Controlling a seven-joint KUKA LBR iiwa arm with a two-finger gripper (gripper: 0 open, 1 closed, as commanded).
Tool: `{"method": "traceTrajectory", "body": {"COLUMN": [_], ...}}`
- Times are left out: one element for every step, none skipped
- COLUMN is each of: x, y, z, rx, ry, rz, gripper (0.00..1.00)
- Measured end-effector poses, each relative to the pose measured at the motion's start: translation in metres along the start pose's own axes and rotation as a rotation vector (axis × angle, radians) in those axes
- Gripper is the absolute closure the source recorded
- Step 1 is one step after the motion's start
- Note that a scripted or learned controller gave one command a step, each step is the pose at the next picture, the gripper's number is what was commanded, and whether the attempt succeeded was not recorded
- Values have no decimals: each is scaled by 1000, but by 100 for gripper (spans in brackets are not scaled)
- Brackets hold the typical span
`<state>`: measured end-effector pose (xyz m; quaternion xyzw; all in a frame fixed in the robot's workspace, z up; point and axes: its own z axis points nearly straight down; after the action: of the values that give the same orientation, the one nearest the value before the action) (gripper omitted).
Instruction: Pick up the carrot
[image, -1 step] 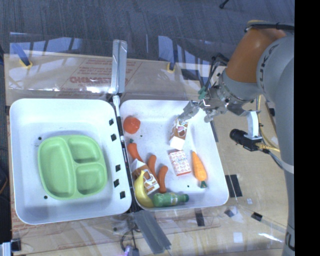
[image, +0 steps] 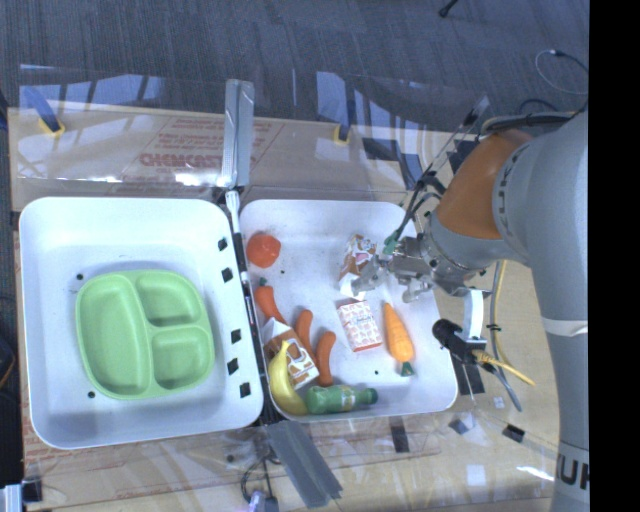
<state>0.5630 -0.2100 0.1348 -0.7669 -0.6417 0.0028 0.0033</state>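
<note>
Orange carrot (image: 398, 334), green stem end down, lies just below the tool (image: 392, 282), whose state cannot be told, in the right bin (image: 320, 215).

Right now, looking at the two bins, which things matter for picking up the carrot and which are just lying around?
Part of the job:
carrot, in the right bin
gripper, above the carrot's top end

Just lying about:
tomato
banana
green bottle
small red and white carton
sausages
green divided plate, in the left bin
</note>
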Motion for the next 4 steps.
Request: {"method": "traceTrajectory", "body": {"x": [-7, -4, -4, -4], "y": [-57, -59, -59, -59], "z": [33, 29, 29, 21], "rx": [-37, -23, -23, -18], "ry": [-7, 0, 0, 0], "rz": [94, 88, 87, 80], "gripper": [0, 100, 0, 100]}}
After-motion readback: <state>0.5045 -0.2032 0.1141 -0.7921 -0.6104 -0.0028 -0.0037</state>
